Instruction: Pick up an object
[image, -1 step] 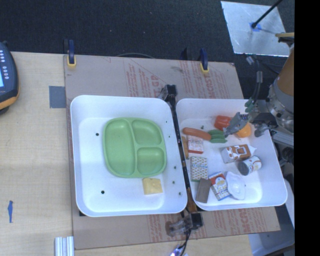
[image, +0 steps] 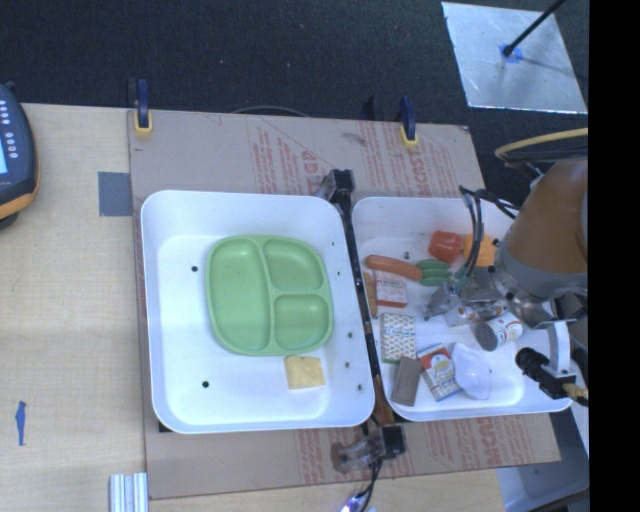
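Observation:
The right white bin (image: 400, 207) holds several small items. An orange sausage-shaped piece (image: 393, 266) lies by a green piece (image: 434, 271) and a red-orange piece (image: 446, 244). Below them are a small card (image: 390, 291), a checkered packet (image: 397, 336), a brown block (image: 407, 381), a red-and-white box (image: 439, 374) and a clear whitish cup (image: 472, 370). My gripper (image: 447, 299) reaches in from the right and hangs low over the middle of this bin, just below the green piece and right of the card. Nothing can be seen held in it.
The left bin (image: 165, 300) holds a green divided plate (image: 268, 294) and a yellow block (image: 305, 371) near its front. A black divider (image: 352, 262) runs between the bins. The arm's grey and orange body (image: 545, 235) covers the right bin's far right side.

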